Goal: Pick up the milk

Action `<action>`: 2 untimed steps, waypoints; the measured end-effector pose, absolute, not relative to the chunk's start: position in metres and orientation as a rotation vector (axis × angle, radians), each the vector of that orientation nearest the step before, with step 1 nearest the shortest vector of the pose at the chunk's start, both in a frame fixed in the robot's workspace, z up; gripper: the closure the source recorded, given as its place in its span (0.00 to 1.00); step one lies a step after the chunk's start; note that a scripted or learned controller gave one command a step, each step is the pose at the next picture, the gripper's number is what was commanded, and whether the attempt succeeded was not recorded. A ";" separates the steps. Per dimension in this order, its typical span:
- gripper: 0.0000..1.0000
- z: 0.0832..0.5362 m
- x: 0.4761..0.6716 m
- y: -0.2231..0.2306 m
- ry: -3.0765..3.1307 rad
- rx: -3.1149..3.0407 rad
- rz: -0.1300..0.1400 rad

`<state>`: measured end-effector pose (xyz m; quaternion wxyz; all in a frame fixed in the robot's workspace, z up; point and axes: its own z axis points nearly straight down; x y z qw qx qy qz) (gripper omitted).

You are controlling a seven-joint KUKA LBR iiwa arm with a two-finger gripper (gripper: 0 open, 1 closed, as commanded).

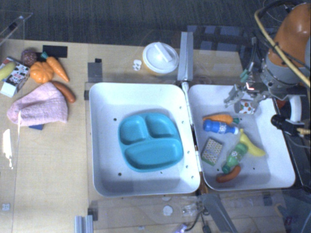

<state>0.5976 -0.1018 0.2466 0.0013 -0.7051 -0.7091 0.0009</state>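
The milk [248, 107] was a small white carton with red and orange markings on its face, too small to read. It stood in the far part of the right bin [282, 178], close to the far wall and a little right of the bin's middle. The gripper [245, 97] hung directly over it, at the end of a grey arm [291, 47] with an orange band that came in from the right. The jaws looked spread apart, one grey prong angling left and the other right, with the carton showing just at their near side; it was not pinched between them.

Just near and left of the milk lay an orange toy carrot [218, 118], and touching its near side a blue bottle [221, 126] with a white cap, lying flat. Nearer still were a yellow banana [253, 146], a green bottle [234, 157] leaning against it, a small grey checkered packet [212, 151], and a reddish-brown sausage [227, 175] by the near wall.

The left bin [102, 178] held a blue divided plate [150, 141].

On the wooden bench [48, 178], beyond the bins, sat a white round bowl [160, 57]. Well to the left lay a pink cloth [39, 106], a toy pumpkin [41, 72], a second carrot [59, 68], another sausage [64, 91], and a small printed box [14, 76].
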 end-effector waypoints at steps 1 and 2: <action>0.00 0.187 0.582 -0.198 -2.503 -1.894 0.002; 0.00 0.089 0.641 -0.193 -2.569 -1.818 -0.004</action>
